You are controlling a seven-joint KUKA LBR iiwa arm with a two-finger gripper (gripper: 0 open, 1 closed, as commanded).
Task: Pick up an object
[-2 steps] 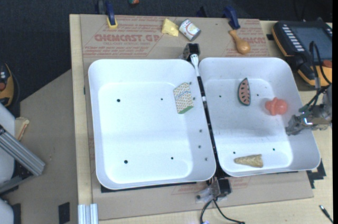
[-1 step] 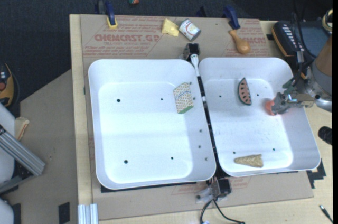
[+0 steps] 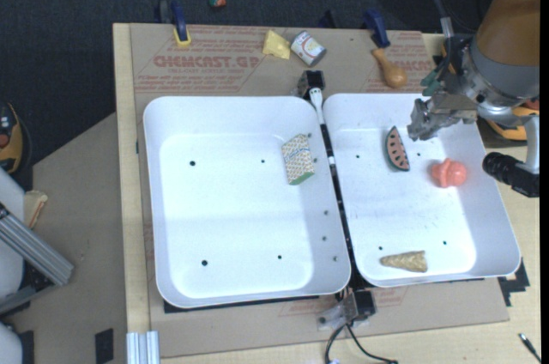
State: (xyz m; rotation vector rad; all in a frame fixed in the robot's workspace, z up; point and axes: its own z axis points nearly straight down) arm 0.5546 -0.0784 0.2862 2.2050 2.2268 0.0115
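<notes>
Camera view: right bin (image 3: 480, 255) holds 3 items, left bin (image 3: 171, 208) 1; tool (image 3: 420, 126) state unclear.

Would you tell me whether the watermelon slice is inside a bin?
Inside: the watermelon slice lies on the floor of the right bin, beside the gripper.

**One fixed camera above the table**

The single camera sits high over the table (image 3: 232, 66) and looks down at a slant, taking in both white bins: the left bin (image 3: 171, 268) and the right bin (image 3: 480, 263). It stands far enough back to include dark floor beyond the far edge. The arm (image 3: 515, 27) enters from the frame's right.
</notes>
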